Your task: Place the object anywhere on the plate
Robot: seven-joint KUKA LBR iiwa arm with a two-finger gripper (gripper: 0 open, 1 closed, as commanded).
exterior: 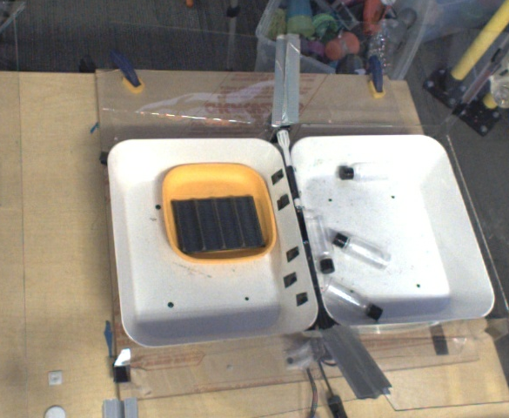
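Note:
An orange-yellow square plate [215,174] lies in the left white bin [141,268], a little above its middle. A flat black ribbed rectangular object [218,224] rests on the plate and covers most of its floor, its lower edge near the plate's front rim. In the right white bin [432,198] lie several clear vials with black caps: one near the back [359,173], one in the middle [361,249], one at the front edge [355,302], and one against the dividing wall [317,244].
Black tabs [287,227] line the wall between the two bins. A clear tub of coloured toys [341,16] stands behind the bins. A yellow pole [495,24] leans at the top right. A metal bracket [350,364] juts out in front of the bins.

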